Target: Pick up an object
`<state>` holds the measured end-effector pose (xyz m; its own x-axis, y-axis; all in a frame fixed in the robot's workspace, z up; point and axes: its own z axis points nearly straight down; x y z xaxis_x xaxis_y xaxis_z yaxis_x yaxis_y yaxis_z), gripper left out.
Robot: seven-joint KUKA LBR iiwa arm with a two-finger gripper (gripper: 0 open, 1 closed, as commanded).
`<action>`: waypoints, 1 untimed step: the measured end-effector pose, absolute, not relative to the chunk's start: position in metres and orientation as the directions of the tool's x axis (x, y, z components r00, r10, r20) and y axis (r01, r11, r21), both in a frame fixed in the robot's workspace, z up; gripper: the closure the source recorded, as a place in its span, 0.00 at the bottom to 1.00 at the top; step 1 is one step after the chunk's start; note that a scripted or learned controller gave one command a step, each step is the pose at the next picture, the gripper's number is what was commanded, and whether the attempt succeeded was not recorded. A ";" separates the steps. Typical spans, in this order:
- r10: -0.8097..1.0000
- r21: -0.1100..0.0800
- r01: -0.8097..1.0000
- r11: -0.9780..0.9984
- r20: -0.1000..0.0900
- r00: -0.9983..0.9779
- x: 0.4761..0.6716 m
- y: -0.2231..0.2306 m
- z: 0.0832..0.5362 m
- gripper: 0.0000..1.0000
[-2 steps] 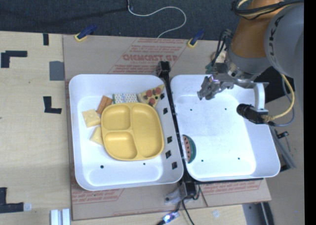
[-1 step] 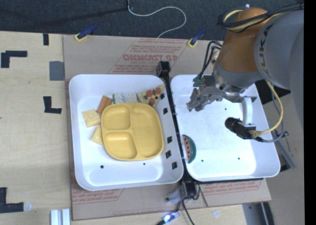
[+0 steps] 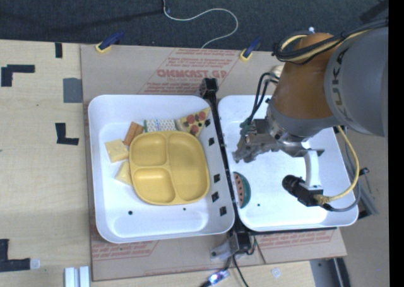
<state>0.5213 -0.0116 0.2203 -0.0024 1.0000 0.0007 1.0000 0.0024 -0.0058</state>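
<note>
we take the nearest loose thing to the arm as the candidate: a watermelon-slice toy lying flat at the left edge of the right bin, just beside the divider between the bins. nothing touches it. the gripper hangs above the same bin, up and slightly right of the slice, near it but apart from it. whether the pincer is spread or pressed together we cannot tell, since the wrist hardware hides that from us; we see nothing pinched in it. the grey arm with its orange band comes in from the right over this bin.

in the left bin we see a yellow divided plate near the middle. several small toy food pieces lie around its upper and left sides, some tucked partly under its rim.
</note>
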 end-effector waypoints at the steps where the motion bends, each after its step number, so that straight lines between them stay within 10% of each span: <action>1: 1.000 -0.002 1.000 0.004 0.001 -0.004 0.519 0.007 0.232 1.00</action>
<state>0.5193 0.0074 0.2325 -0.0043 1.0000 0.0007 1.0000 0.0043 -0.0020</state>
